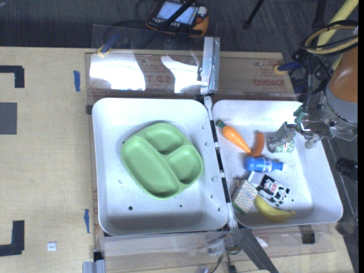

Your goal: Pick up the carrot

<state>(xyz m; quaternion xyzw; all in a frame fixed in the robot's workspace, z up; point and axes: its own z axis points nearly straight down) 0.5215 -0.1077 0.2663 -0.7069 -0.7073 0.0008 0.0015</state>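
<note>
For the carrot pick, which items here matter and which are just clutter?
Belong to the job:
carrot
claw
right bin

Just lying about:
banana
blue bottle
green divided plate
left bin

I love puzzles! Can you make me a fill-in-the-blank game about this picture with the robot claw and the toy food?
1. The carrot lies in the ____ bin.
2. The divided plate in the left bin is colored ____.
3. The yellow fruit near the right bin's front edge is a ____.
4. The claw hovers over the ____ bin.

Missing words: right; green; banana; right
</note>
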